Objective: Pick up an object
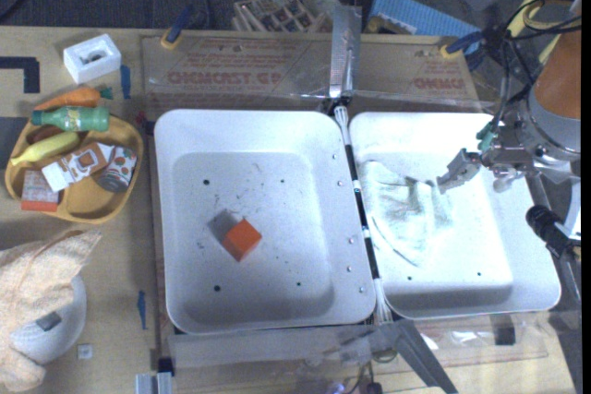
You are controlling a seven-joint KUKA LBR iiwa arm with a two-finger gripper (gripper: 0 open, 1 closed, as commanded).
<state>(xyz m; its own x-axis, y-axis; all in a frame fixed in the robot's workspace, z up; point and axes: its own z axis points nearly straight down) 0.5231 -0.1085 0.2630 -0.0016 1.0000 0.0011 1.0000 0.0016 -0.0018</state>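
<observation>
An orange cube (244, 239) lies in the left bin (185, 143), a little left of the bin's middle, with a grey shadow at its upper left. My gripper (478, 177) hangs over the right bin (526, 281), near its upper right part. Its two fingers (452, 173) are spread apart with nothing between them, so it is open. A crumpled clear plastic piece (406, 209) lies in the right bin, just left of and below the gripper. The cube is far to the gripper's left, across the divider between the bins.
A yellow bowl (83, 208) of toy food and packets sits at the far left, with a white box (91, 57) behind it and a cloth (42, 291) in front. Cardboard and cables lie behind the bins. The arm's body (559, 106) fills the right side.
</observation>
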